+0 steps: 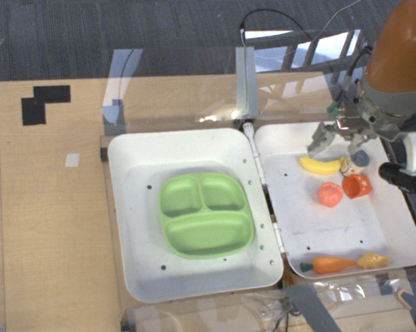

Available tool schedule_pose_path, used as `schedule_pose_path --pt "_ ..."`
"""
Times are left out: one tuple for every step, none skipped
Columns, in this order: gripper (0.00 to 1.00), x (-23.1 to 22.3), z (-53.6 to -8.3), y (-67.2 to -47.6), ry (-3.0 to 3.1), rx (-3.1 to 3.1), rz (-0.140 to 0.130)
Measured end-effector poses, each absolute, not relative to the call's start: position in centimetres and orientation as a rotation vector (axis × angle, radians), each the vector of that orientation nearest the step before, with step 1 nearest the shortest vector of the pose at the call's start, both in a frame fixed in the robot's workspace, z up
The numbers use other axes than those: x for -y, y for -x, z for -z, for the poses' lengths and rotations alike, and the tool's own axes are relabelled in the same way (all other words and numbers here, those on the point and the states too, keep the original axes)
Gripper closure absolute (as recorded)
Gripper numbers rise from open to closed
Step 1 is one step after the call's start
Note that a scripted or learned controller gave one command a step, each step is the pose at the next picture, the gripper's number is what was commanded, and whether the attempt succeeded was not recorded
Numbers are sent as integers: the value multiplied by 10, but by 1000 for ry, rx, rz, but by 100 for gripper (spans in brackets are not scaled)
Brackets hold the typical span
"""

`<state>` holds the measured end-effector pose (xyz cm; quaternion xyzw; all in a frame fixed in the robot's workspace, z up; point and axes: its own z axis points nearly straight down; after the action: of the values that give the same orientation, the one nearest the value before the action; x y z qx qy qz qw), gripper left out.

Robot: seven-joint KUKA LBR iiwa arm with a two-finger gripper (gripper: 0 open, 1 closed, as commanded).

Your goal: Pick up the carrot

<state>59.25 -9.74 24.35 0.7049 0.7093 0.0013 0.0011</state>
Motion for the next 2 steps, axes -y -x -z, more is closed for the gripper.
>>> schedule_pose_path --pt "0 132 -192 -527 -2289 -2148 -4" --pt "0 86 -163 -488 -2552 -1832 -4"
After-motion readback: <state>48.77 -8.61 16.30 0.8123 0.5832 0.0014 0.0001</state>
